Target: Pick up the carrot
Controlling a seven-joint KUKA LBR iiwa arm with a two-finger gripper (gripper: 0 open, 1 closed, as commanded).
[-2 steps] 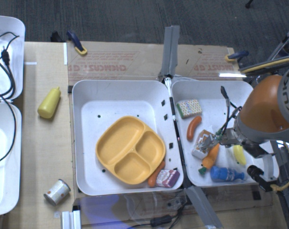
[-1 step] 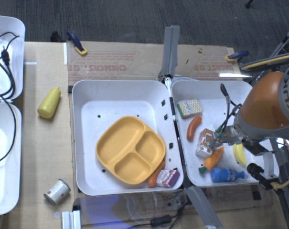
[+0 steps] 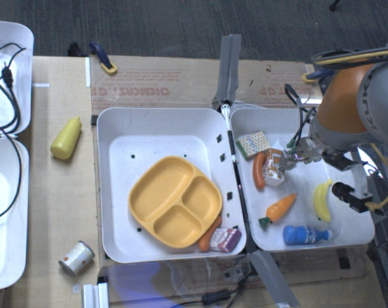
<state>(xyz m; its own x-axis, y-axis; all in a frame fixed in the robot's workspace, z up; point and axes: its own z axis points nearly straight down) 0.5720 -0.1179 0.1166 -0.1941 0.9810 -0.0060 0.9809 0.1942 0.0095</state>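
Carrot (image 3: 281,207), judged light, stiff and smooth, is best pinched across its thick middle; pincer (image 3: 285,162) state cannot be told.

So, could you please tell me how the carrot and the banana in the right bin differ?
The carrot is orange with a green stem end; the banana is plain yellow. The carrot is straight and lies at a slant mid-bin; the banana is curved and runs nearly top to bottom, closer to the right wall. Both lie flat in the right bin, untouched.
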